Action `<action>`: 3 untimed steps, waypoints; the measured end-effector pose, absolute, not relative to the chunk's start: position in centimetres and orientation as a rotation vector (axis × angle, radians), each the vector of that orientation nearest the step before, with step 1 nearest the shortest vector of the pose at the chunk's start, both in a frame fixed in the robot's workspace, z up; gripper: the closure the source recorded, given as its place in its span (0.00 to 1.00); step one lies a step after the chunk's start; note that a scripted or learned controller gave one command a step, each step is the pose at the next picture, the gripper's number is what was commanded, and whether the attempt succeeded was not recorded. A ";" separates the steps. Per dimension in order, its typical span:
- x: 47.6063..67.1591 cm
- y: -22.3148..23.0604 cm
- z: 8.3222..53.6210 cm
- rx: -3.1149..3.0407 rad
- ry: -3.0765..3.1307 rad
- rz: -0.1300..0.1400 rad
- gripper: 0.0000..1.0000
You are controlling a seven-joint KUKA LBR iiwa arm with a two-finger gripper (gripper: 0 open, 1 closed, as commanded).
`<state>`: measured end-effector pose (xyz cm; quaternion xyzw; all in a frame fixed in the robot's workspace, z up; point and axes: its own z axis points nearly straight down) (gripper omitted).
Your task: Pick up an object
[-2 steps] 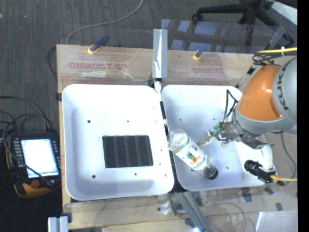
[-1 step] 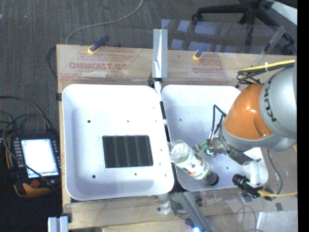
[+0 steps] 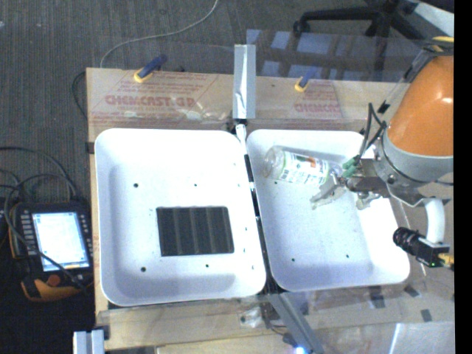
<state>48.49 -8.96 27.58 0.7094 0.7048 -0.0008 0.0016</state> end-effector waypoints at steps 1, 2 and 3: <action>55.1 -8.4 25.6 2.054 2.374 -0.004 0.00; 61.2 -9.0 28.4 2.060 2.370 -0.003 0.00; 64.7 -7.8 18.4 1.922 2.485 -0.006 0.00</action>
